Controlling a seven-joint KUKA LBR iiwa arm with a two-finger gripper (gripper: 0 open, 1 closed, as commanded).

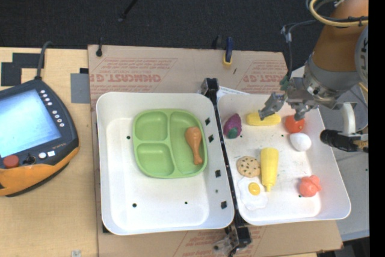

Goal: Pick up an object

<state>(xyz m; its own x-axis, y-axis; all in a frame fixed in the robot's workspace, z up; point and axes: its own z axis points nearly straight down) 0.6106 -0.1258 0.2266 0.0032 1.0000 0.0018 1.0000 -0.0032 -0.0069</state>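
My gripper [284, 109] hangs over the far part of the right bin [334, 186], fingers spread open with nothing between them. Its left finger [270, 106] is just above a flat yellow toy [263, 120]. The right finger [299, 109] is just above a red tomato [294, 125]. Elsewhere in this bin lie a purple eggplant [232, 125], a white egg [300, 142], a cookie [246, 166], a yellow corn cob [269, 168], a fried egg [253, 191] and a red toy [308, 186].
In the left bin [114, 189] a green divided plate [157, 144] carries a brown drumstick [194, 143]. At the far left of the bench rests an orange control pendant [30, 129]. A blue clamp [228, 57] stands behind the bins on the cardboard.
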